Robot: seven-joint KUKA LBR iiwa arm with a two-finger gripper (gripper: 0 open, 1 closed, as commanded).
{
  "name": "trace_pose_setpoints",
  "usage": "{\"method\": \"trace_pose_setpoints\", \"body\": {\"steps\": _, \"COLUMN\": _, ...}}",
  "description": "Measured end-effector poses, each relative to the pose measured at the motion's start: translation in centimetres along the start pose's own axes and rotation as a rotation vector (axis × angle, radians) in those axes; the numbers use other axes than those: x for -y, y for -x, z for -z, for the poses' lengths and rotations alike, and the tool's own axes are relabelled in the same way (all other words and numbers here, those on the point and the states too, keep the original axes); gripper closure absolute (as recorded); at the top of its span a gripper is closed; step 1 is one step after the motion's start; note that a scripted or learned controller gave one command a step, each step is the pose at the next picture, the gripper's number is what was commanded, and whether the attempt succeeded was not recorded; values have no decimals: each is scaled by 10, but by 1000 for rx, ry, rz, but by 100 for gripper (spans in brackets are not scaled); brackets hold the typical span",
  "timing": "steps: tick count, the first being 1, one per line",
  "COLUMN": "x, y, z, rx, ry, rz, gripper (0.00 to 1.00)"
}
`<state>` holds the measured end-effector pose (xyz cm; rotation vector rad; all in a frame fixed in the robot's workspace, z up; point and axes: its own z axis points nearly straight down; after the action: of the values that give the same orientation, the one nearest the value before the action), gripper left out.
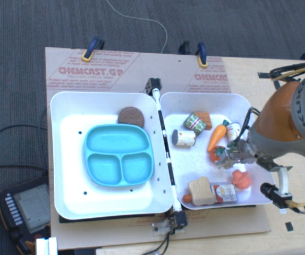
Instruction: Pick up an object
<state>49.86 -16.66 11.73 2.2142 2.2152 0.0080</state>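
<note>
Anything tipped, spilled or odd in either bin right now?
Nothing spilled or broken. The white cup and green can lie tipped among the right bin's jumble; the brown patty sits outside the blue tray.

desk point(73, 65): brown board printed with red lettering
left bin point(67, 110): white, directly on the desk
right bin point(205, 99): touching the left bin's right edge

Dark grey carpet point(46, 15) covers the floor. On it stands a pale wooden tabletop point(115, 70) printed with red lettering, held by blue clamps point(91, 48) at its far edge. A thin white cable point(142, 19) trails across the carpet.
</note>
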Motion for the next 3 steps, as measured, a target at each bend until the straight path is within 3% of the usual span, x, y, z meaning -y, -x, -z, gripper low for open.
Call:
{"method": "trace_pose_setpoints", "body": {"steps": 1, "x": 0, "y": 0, "z": 0, "rx": 0, "ry": 0, "rz": 0, "gripper": 0}}
{"method": "trace_pose_setpoints", "body": {"steps": 2, "x": 0, "y": 0, "z": 9, "rx": 0, "ry": 0, "rz": 0, "gripper": 100}}
{"method": "trace_pose_setpoints", "body": {"steps": 3, "x": 0, "y": 0, "z": 9, "rx": 0, "ry": 0, "rz": 0, "gripper": 0}}
